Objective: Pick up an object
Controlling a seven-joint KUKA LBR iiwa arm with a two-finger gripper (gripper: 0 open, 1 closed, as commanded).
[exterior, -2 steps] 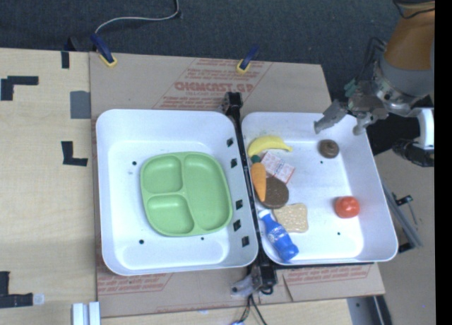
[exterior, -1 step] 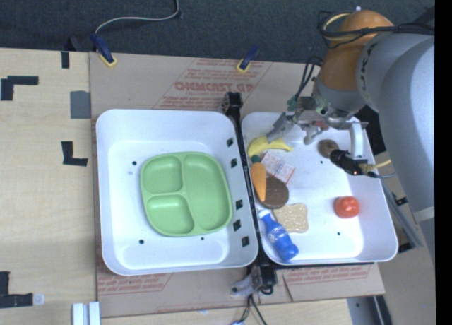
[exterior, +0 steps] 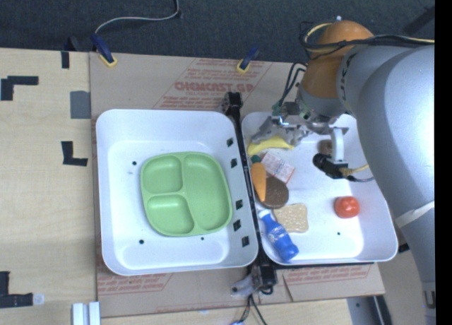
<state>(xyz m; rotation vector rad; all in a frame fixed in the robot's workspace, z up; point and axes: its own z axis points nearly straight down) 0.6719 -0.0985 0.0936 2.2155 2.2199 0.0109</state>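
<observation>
Sitting on taped cardboard [exterior: 205, 87] over wood bench [exterior: 42, 189], two white bins [exterior: 113, 133]; gripper [exterior: 289, 127] state unclear.

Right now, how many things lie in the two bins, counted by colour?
Green: 1, tray
Yellow: 1, banana
Red: 1, tomato
Blue: 1, bottle
Brown or tan: 3, cookie, bread, orange-brown piece
Total: 7

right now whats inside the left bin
A green divided tray lies flat in the left bin; its three compartments hold nothing visible. What is under the tray is covered.
</observation>
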